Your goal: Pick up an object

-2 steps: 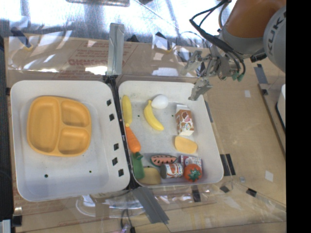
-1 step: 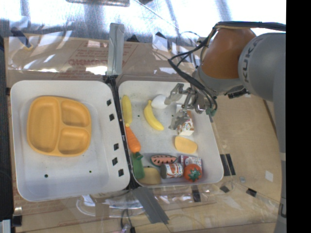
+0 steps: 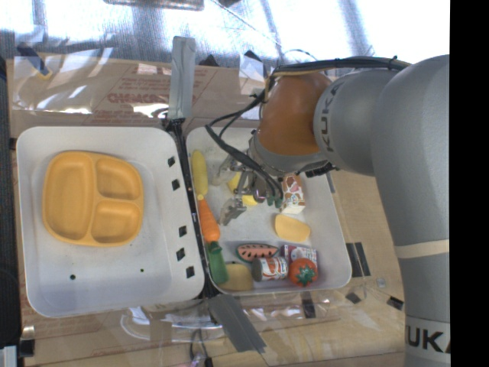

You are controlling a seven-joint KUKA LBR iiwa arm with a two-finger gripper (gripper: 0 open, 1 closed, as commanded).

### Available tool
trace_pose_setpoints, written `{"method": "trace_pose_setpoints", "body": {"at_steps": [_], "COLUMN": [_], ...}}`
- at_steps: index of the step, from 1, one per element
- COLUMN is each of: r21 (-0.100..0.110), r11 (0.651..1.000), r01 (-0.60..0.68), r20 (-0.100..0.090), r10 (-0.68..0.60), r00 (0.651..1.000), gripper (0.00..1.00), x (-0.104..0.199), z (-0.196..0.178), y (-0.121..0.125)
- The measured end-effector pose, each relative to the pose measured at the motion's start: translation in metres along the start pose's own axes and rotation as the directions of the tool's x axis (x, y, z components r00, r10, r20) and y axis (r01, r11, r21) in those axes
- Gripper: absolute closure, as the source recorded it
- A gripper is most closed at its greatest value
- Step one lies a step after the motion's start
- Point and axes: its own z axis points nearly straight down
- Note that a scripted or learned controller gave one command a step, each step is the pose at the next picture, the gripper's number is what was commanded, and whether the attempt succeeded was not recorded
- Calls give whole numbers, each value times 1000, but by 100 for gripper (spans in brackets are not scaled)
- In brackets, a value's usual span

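My gripper [image 3: 231, 190] hangs low in the right bin [image 3: 336, 239], near its left side, under the orange wrist band. Its fingers [image 3: 229, 213] stand apart, so it is open. A small yellow piece [image 3: 234, 180] shows between them and is partly hidden; nothing is lifted. Just left of the gripper lie a yellow corn cob [image 3: 199, 173] and a carrot [image 3: 208, 220]. To its right are a small carton [image 3: 293, 193] and a yellow cheese wedge [image 3: 292, 228].
Along the right bin's front lie a green cucumber [image 3: 217, 261], a watermelon slice [image 3: 257, 251], a can [image 3: 272, 268] and a tomato [image 3: 303, 272]. The left bin [image 3: 46, 289] holds a yellow divided plate [image 3: 92, 197]. A ridge with black clips [image 3: 183, 232] separates the bins.
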Motion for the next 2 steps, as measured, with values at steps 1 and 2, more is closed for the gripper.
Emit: {"method": "trace_pose_setpoints", "body": {"at_steps": [1, 2], "r21": [0, 1], "r11": [1000, 998], "r01": [8, -57], "r20": [-2, 7], "r10": [-8, 57], "r00": [1000, 998], "gripper": [100, 100], "x": [0, -29], "z": [-8, -109], "y": [2, 1]}}
